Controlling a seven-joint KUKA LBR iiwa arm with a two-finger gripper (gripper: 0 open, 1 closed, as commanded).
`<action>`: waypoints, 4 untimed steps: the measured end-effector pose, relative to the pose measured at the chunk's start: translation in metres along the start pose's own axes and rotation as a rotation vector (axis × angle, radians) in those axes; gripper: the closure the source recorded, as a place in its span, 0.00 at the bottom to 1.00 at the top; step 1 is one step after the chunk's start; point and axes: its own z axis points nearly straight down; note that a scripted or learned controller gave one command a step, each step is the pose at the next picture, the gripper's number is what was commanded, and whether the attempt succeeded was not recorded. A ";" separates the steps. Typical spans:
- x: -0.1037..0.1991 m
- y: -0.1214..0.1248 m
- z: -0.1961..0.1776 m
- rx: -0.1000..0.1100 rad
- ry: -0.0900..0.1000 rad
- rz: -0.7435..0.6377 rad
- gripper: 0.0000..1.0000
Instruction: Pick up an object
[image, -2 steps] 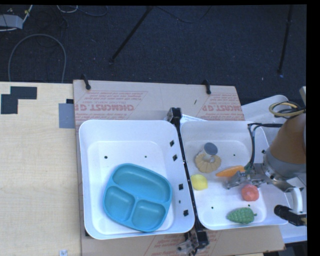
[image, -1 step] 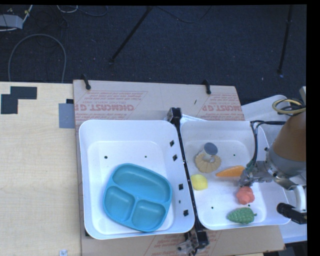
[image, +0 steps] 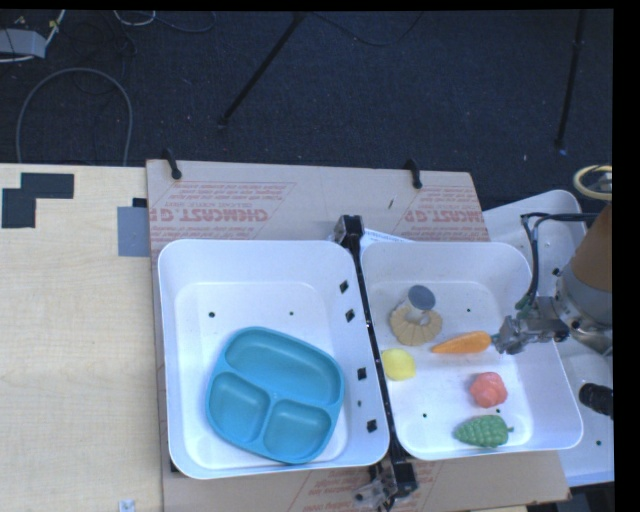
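Over at nine o'clock, in the left bin (image: 180, 275): a blue plate (image: 275, 393). Leave alone. Across in the right bin (image: 548, 425): a lemon (image: 398, 364), then a carrot (image: 462, 345) near the middle. Just beside the carrot's tip, at three o'clock of it: the gripper (image: 512, 338). Open or closed? Cannot tell. Slide toward nine o'clock, straddle the carrot, go low, squeeze softly, lift straight up. Keep clear of the lemon.

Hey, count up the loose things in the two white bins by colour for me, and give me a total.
Blue: 1, the divided tray
Tan with a grey top: 1, the round piece
Orange: 1, the carrot
Yellow: 1, the lemon
Red: 1, the red lump
Green: 1, the bumpy piece
Total: 6
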 end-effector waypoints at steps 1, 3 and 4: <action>-0.003 0.001 -0.041 0.000 0.000 0.000 1.00; 0.053 0.013 -0.078 0.002 0.001 0.001 1.00; 0.107 0.028 -0.078 0.002 0.001 -0.001 1.00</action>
